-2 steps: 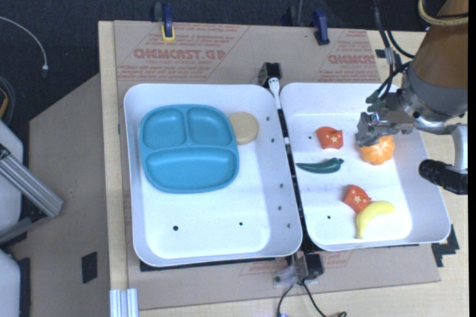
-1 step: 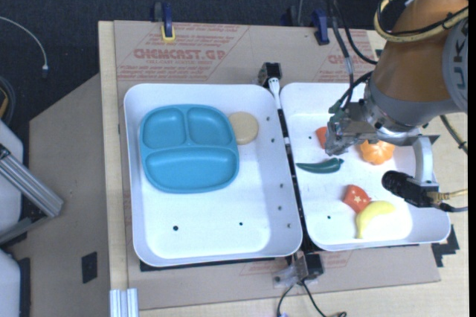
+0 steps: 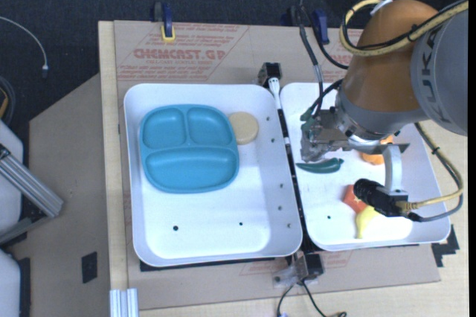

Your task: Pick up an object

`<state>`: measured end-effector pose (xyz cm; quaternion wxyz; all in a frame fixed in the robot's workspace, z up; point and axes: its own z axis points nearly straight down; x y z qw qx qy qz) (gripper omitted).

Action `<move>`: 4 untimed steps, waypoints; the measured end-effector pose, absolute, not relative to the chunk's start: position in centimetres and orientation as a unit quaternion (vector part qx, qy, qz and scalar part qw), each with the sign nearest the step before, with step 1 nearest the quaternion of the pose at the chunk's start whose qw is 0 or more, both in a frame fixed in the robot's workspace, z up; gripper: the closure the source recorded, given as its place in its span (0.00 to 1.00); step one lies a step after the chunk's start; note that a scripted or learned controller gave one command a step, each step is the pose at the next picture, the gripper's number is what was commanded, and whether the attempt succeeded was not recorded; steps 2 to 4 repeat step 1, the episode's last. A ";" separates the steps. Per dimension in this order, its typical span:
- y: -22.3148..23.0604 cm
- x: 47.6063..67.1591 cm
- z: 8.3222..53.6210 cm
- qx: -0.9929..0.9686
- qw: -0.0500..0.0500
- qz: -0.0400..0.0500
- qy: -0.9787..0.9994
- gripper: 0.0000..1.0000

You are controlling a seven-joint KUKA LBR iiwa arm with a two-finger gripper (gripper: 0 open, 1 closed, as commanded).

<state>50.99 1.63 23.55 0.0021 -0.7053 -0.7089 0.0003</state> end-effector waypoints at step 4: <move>6.6 50.5 22.2 -0.705 0.002 0.001 -0.709 1.00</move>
